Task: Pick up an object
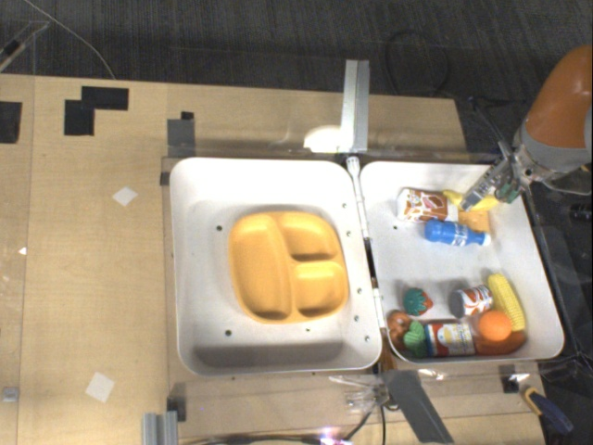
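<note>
Orange ball [496,325] and ketchup bottle [450,337] nearest me in right bin [547,276], yellow tray [288,265] in left bin [199,276], my gripper [488,191] over yellow block [474,217] beside blue bottle [455,235], jaw state unclear.

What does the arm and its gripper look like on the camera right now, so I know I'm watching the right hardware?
The arm shows as a rounded orange band with a grey ring below it at the wrist. From there a slim grey metallic gripper extends, with small greenish parts near its base. No markings are readable, and any cabling on the arm is too small to tell.
</note>
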`<state>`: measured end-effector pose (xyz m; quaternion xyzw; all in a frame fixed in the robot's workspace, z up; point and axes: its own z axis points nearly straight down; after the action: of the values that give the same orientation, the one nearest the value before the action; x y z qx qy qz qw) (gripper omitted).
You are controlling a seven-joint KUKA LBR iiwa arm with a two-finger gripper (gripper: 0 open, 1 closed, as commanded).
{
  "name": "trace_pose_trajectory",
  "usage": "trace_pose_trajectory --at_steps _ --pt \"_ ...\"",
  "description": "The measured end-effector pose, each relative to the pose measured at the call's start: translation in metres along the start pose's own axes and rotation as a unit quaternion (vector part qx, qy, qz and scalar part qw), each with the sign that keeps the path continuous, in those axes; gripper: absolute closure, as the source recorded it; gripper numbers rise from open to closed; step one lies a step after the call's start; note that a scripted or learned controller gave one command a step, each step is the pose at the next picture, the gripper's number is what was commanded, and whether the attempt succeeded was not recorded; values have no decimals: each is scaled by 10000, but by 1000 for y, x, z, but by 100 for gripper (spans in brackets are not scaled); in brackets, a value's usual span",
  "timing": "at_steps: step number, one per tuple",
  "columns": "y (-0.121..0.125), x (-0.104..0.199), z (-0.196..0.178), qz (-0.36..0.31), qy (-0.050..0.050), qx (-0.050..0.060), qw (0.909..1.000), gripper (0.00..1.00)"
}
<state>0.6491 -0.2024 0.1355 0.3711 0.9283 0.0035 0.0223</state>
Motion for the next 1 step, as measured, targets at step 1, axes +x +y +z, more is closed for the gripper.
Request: trace_pose_trajectory --at_steps 1 --pt "-6 3 31 -708 149 75 9974 100"
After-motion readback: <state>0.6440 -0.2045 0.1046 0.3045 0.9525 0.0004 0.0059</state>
